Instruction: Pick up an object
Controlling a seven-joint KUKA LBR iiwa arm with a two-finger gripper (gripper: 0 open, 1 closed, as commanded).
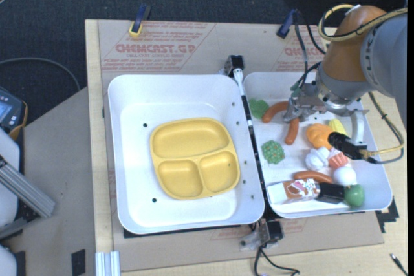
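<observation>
My gripper [299, 109] is low over the back of the right bin [381, 194], reaching in from the right. Directly under and beside it lie two orange sausages, one [274, 112] angled toward the left and one [292, 133] pointing toward the front. A green piece [259, 106] sits just left of them and a green broccoli [272, 152] a little nearer the front. I see nothing lifted off the bin floor.
The right bin also holds an orange fruit [317, 135], a yellow piece [337, 126], white and orange pieces [321, 158], a ketchup bottle [303, 189] and a green ball [355, 196]. A yellow divided tray [192, 157] lies in the left bin [129, 106].
</observation>
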